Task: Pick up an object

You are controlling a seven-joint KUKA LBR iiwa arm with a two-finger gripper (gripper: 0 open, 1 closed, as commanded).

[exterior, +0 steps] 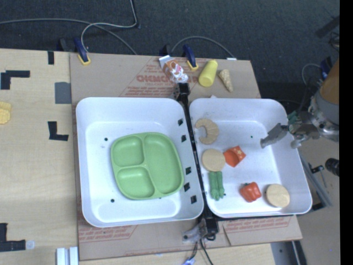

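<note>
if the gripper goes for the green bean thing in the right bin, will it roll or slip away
The green bean looks long and narrow, so it may roll sideways if nudged. It appears to be a light toy, likely to skid on the smooth white bin. It lies right below a tan disc, which could crowd the grasp.

The shallow white left bin (88,164) holds a green three-compartment plastic tray (146,165) near its middle. The shallow white right bin (251,108) touches it on the right. In it, a tan notched disc (207,130) lies far left, a tan round disc (213,160) nearer, and a green toy vegetable (216,185) nearer still. An orange-red block (234,155) sits just right of the round disc.
</note>
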